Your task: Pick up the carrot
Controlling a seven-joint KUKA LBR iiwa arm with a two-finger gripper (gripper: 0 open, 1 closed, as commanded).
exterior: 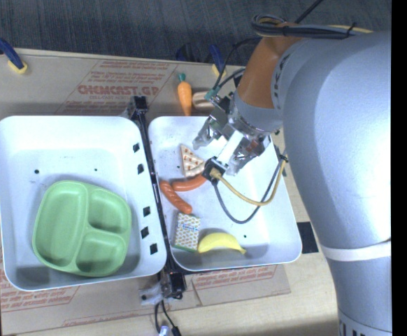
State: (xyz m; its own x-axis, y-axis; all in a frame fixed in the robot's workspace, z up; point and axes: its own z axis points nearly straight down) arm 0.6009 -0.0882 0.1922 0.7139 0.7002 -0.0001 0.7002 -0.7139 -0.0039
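Note:
The carrot [183, 96], orange with a green top, lies on the cardboard just beyond the back rim of the right bin [273, 208], outside it. My gripper [208, 152] hangs over the middle of the right bin, in front of and to the right of the carrot and apart from it. It is open, with nothing between its fingers. It sits just right of a pizza slice [189, 159].
The right bin also holds two sausages [189, 183] [177, 199], a small patterned packet [187, 231] and a banana [219, 243]. A green divided plate [82, 226] lies in the left bin [22, 138]. A yellow cable [249, 198] loops below the wrist.

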